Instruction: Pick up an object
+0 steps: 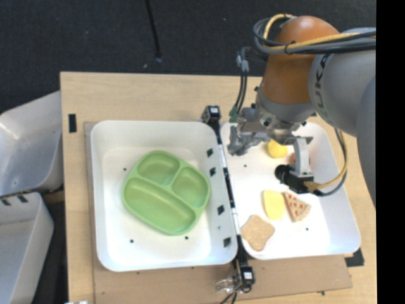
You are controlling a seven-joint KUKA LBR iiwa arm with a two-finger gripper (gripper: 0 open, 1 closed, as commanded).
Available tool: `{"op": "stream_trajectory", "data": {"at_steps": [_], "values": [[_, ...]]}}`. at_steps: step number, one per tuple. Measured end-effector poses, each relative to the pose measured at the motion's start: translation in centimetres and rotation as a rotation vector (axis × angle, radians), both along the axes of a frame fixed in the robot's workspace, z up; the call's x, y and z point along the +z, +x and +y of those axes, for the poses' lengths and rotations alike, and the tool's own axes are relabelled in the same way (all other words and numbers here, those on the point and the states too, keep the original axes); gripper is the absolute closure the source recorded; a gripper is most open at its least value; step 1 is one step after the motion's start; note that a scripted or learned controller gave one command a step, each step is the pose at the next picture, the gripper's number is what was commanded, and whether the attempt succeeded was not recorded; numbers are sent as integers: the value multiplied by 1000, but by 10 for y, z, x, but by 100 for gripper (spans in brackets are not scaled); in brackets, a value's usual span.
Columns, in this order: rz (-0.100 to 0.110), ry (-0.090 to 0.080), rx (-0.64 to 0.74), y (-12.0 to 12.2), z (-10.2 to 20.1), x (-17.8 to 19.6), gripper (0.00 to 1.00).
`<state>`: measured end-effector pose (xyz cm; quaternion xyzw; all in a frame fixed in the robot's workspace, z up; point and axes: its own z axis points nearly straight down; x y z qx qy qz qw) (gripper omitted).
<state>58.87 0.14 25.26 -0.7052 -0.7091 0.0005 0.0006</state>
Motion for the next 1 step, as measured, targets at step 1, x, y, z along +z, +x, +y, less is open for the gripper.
{"op": "stream_trajectory", "data": {"at_steps": [1], "values": [[0,1,1,-27,52,2,100]]}}
